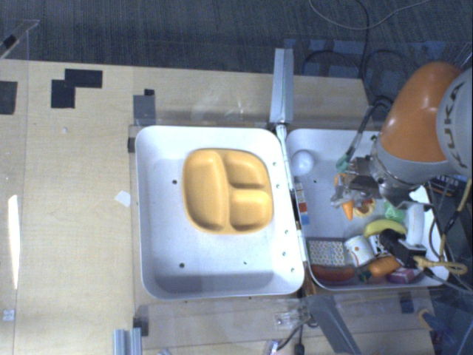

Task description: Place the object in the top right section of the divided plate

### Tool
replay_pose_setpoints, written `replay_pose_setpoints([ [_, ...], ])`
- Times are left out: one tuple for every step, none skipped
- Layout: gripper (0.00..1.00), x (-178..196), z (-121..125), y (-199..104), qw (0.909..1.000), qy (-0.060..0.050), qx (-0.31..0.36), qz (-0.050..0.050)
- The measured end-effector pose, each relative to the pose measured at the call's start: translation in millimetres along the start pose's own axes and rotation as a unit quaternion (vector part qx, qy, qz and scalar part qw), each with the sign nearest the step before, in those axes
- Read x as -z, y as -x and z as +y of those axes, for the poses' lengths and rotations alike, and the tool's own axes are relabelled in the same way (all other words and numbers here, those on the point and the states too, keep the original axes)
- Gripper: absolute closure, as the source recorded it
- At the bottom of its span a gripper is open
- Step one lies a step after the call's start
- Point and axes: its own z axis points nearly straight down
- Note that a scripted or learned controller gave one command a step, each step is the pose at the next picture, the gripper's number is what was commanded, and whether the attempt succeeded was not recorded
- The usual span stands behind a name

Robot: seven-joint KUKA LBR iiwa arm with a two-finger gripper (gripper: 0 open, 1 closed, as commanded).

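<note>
Step in hand, as you can judge it: the pick. The arm [425,124] sits over the right bin [319,143], wrist down among the clutter, and the gripper [353,191] is low in the middle of that bin. You cannot tell from here whether it is wide, narrow or holding anything; the wrist body and cables hide it.

Which piece is meant to be carried is not settled by this view. A small orange piece [348,209] lies just under the gripper, touching or nearly so. Near it: a banana [384,227], a white cup [358,248], a white ball [303,161] up by the divider, a green piece [392,213], a dark red item [336,274] at the bottom rim, and a purple piece [403,276].

The yellow divided plate [226,189] sits in the left bin [159,257], all three sections bare. Its top right section [244,170] is the smaller one nearest the wall between the bins.

Next move, your call: confirm a grip first, then lift clear of the bin wall, cross left over the divider, and lower into that top right section without drifting into the one below it.

Writing: part of large dark lettering shows on the arm's grey casing at the right edge, cut off and not readable. A strip [298,198] with red marks lies along the divider, too small to read.
</note>
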Motion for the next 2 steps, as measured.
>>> replay_pose_setpoints([
  [1.0,-38,2,-92,0.9961,-0.001,0.088,0.001],
  [1.0,-37,3,-56,0.9959,-0.001,0.091,0.001],
])
